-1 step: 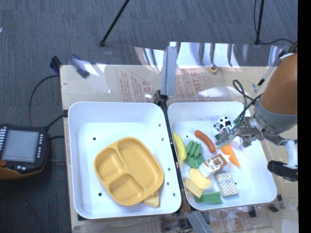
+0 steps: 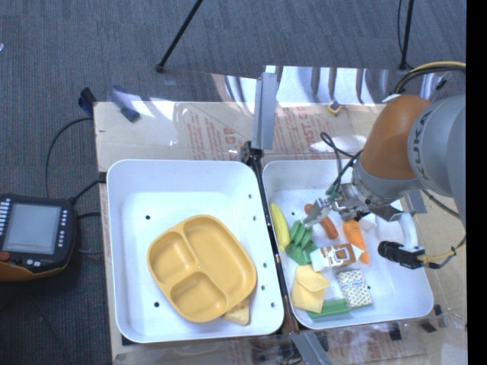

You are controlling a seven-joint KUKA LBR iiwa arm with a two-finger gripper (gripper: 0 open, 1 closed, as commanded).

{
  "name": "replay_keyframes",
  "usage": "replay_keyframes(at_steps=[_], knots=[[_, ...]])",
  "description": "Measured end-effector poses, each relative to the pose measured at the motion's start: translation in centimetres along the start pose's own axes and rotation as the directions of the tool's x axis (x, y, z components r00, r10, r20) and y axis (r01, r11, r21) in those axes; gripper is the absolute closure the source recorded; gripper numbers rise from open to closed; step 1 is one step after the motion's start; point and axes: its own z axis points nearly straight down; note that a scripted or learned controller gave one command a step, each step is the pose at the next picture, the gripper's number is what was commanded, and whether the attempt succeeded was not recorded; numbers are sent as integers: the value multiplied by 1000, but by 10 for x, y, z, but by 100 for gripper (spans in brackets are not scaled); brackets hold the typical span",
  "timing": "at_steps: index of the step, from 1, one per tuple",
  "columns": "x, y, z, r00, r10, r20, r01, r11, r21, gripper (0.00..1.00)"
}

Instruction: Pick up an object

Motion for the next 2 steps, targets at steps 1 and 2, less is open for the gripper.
replay_keyframes(at_steps=[1, 2], knots=[[-14, 13, 17, 997, -82, -2, 82, 997, 2, 0], [-14, 13, 11, 997, -80, -5, 80, 997, 6, 100]])
